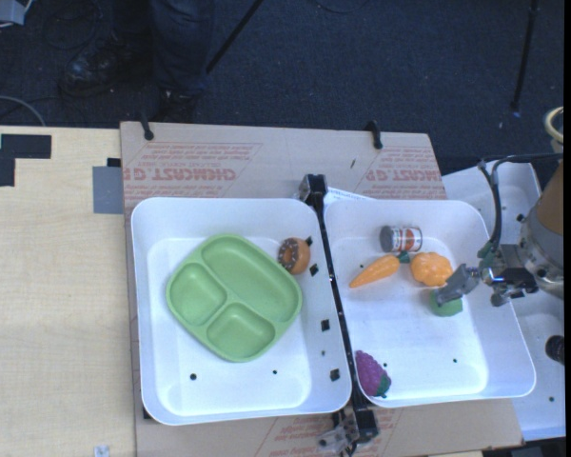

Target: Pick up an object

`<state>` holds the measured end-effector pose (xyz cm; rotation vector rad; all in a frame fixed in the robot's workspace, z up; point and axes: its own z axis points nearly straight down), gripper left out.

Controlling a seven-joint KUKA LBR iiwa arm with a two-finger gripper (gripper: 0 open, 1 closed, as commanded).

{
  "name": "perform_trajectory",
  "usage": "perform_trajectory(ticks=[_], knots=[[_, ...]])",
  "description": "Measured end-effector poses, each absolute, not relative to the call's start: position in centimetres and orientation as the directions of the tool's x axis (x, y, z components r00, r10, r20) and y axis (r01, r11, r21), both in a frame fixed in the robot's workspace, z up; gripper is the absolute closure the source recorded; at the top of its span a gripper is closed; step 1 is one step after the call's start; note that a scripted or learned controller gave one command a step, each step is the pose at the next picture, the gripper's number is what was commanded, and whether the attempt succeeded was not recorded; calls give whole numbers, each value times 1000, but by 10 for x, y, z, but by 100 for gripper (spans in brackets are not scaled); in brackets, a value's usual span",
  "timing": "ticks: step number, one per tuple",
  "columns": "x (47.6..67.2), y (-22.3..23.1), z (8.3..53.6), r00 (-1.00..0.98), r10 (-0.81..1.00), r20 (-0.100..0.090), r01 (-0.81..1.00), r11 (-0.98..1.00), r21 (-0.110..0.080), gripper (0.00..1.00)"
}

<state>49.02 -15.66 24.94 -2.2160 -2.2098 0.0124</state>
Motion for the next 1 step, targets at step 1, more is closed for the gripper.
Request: perform_trajectory(ticks=[1], knots=[[492,-157,255,0,1000,0,1000,0,-2,0]])
